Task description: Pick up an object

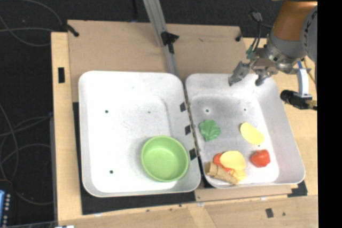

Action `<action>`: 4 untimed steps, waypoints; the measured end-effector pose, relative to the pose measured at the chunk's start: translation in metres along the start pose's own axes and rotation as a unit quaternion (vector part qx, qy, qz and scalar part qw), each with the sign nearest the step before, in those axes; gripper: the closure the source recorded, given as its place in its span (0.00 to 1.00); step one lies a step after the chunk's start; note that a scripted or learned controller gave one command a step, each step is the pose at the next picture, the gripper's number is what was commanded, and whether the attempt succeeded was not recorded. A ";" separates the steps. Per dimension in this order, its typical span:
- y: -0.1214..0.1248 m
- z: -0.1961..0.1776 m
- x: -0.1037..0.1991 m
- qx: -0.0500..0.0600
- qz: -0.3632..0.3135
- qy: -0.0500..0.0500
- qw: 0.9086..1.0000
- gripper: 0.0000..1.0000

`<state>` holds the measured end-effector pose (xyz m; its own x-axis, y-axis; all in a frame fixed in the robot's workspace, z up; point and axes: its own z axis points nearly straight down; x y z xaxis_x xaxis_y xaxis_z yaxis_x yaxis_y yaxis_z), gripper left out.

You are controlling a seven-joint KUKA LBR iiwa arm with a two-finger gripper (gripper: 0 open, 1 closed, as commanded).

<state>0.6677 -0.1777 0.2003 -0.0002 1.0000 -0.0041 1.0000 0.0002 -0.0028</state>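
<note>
The hand (248, 78) is hanging spread wide, gripping nothing, over the right bin's (278, 109) far edge. One green bowl (164, 158) is sitting left; five small items are lying in the right bin's near half.

from my feed: green leafy piece (209, 130), yellow lemon-ish piece (251, 133), red tomato (260, 158) and a yellow-tan pile (228, 165) lie in the right bin (224, 88).

no readable text, labels, or numbers
</note>
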 end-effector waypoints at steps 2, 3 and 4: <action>-0.003 0.100 -0.013 0.001 0.001 0.000 1.000 0.00; -0.001 0.084 -0.014 -0.004 0.000 -0.002 1.000 1.00; 0.007 0.030 -0.006 -0.005 -0.002 0.002 1.000 1.00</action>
<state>0.6743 -0.1841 0.1706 -0.0037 1.0000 0.0004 1.0000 0.0037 0.0073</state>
